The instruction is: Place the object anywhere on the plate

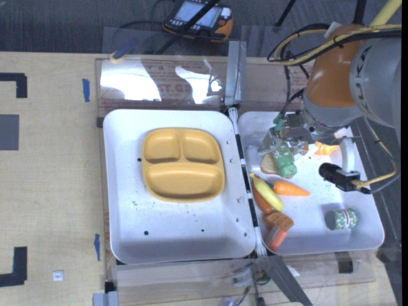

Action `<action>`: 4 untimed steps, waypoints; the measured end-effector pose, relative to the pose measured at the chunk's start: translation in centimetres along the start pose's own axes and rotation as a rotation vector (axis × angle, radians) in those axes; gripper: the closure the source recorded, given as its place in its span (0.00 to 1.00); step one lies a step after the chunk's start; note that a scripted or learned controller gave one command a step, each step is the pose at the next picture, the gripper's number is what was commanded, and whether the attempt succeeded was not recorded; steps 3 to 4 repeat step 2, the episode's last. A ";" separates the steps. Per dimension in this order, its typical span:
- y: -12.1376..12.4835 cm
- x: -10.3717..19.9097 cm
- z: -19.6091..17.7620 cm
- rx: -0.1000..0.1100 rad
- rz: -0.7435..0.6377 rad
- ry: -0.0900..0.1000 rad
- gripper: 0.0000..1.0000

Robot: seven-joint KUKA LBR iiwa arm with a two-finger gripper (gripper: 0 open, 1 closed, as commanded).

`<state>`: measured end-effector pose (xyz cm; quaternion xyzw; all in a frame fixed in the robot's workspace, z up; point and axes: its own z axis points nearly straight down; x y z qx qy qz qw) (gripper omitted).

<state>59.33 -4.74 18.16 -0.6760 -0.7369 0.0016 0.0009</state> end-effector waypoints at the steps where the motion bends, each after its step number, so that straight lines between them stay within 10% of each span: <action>1: 3.9 9.8 0.0 0.000 -0.036 0.000 1.00; 2: 3.9 9.8 0.0 0.000 -0.036 0.000 0.00; 4: 3.9 9.8 0.0 0.000 -0.036 0.000 0.00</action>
